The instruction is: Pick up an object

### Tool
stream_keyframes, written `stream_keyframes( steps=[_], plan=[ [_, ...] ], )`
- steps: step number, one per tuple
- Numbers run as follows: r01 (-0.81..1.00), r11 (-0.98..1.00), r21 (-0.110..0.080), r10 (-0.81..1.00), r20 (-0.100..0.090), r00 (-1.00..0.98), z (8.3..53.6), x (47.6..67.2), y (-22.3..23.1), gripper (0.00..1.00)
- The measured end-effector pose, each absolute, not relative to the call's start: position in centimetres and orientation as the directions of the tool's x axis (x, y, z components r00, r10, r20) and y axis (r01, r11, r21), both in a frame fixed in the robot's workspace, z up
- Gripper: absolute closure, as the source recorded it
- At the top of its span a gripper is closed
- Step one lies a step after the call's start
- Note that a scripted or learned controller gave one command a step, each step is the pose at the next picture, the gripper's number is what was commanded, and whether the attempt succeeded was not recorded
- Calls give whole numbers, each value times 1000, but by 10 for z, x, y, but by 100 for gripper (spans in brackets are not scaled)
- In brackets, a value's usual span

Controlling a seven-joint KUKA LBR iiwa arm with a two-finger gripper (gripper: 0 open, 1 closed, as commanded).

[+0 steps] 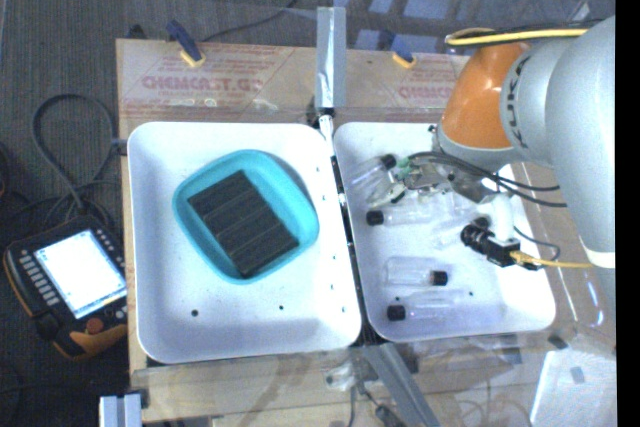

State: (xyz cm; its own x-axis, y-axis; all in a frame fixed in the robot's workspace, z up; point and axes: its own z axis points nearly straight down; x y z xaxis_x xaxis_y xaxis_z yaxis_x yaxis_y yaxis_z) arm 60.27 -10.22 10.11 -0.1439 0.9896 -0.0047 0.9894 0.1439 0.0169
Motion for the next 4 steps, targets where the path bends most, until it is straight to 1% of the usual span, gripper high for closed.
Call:
stream_keyframes(
  steps=[1, 2, 4],
  plan=[
    [990, 143, 17, 990, -4, -143, 110, 603, -102, 100],
    [990, 143, 16, 990, -4, -143, 110, 603, -102, 0],
    [990, 143, 16, 990, -4, -143, 110, 603, -102, 0]
  ],
)
